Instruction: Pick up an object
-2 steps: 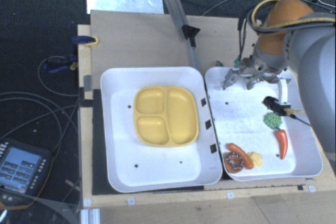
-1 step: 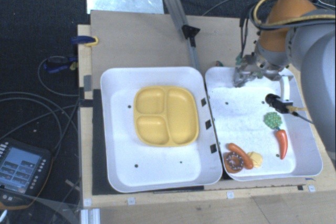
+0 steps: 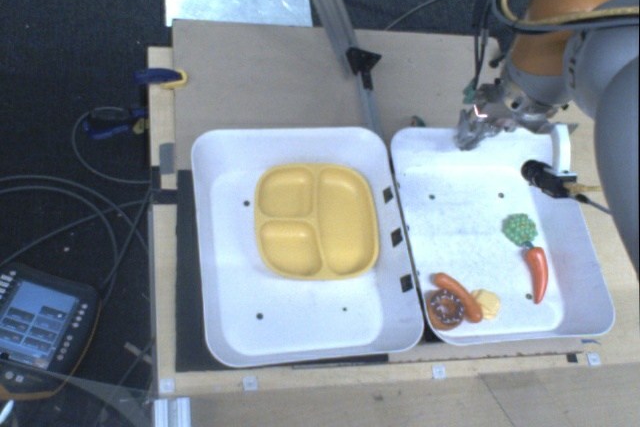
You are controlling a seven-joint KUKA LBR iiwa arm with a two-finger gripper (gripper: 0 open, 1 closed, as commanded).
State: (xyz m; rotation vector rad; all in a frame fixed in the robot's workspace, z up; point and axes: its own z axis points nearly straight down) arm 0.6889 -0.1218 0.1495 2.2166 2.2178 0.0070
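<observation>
Your claw [image 3: 470, 136] hangs over the far left corner of the right bin [image 3: 470, 215]; you cannot tell its state from here. The things to pick lie toward that bin's near edge: a broccoli [image 3: 519, 229], a carrot [image 3: 537, 272], a sausage [image 3: 457, 295] across a doughnut [image 3: 443, 309]. The left bin [image 3: 225, 245] holds a yellow divided plate [image 3: 316, 220].

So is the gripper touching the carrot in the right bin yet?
Apart. The camera view shows the gripper over the right bin's far edge, bare white floor separating it from the carrot lying near the front.
</observation>
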